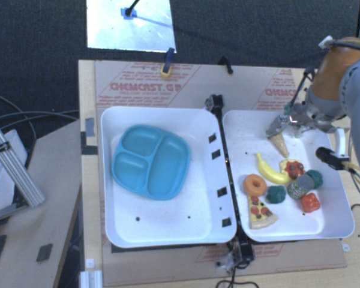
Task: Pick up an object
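Grey arm's two-finger gripper [280, 126] hangs low in the right shallow white bin [333, 225], right by the tan waffle cone [279, 143], probably lining up a grab since the toy food clusters there, though whether it's clenched I can't tell.

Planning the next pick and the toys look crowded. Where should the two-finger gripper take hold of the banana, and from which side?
Probably grip the banana near its upper, thinner end, coming straight down with the fingers across its narrow width. That end lies on bare bin floor, while the lower end is crowded by the donut and the strawberry-like toy.
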Robot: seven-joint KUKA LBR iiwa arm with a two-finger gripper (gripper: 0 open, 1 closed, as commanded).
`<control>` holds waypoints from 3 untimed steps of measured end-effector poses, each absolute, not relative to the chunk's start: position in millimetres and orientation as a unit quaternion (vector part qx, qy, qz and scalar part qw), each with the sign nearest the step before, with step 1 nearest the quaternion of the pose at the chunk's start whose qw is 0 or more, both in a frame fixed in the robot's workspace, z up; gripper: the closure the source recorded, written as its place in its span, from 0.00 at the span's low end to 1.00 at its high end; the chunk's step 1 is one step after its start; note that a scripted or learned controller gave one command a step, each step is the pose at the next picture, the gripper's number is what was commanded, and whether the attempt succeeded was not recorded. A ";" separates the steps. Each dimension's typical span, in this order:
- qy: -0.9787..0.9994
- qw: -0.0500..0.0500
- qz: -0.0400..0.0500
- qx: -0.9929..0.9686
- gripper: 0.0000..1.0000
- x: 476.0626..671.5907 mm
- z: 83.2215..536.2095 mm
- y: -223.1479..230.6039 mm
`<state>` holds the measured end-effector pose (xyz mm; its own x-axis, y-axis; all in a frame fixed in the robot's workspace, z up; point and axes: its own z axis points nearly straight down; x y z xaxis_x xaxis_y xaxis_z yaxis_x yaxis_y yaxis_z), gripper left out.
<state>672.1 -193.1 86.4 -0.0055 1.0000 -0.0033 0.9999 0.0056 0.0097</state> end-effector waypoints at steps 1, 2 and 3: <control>0.709 -0.001 0.000 0.705 0.00 626.7 84.4 -148.4; 0.706 -0.001 -0.001 0.708 0.00 529.7 84.8 -151.4; 0.703 0.014 -0.002 0.711 0.00 506.2 87.9 -114.7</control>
